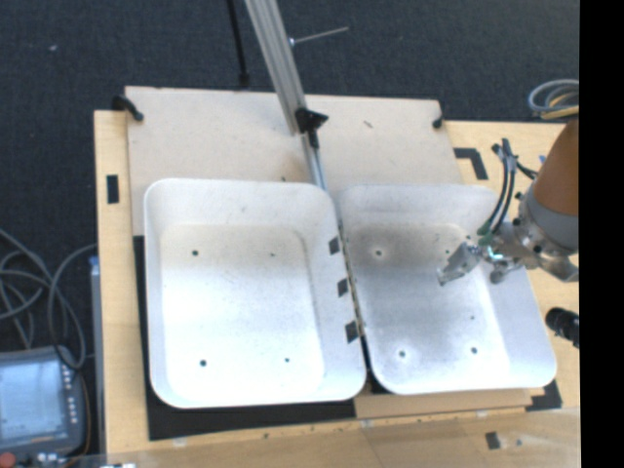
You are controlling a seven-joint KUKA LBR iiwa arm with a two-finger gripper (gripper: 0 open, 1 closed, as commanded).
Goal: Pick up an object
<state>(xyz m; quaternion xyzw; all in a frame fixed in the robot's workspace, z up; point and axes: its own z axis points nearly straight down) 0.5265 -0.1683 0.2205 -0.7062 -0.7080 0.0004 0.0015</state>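
My gripper (456, 266) hangs over the right part of the right white bin (429, 378), pointing down and to the left from the grey wrist (531, 247). The orange band of the arm (561, 178) sits above it at the view's right edge. The bin floor under the gripper shows grey scuff marks and a few small dark dots. The left white bin (166, 378) lies beside it, apart from the gripper.
A slanted aluminium post (278, 57) rises from the back of the board between the bins. Cables (507, 178) run along the arm. A small screen (39, 403) and loose cables lie off the bench at the lower left.
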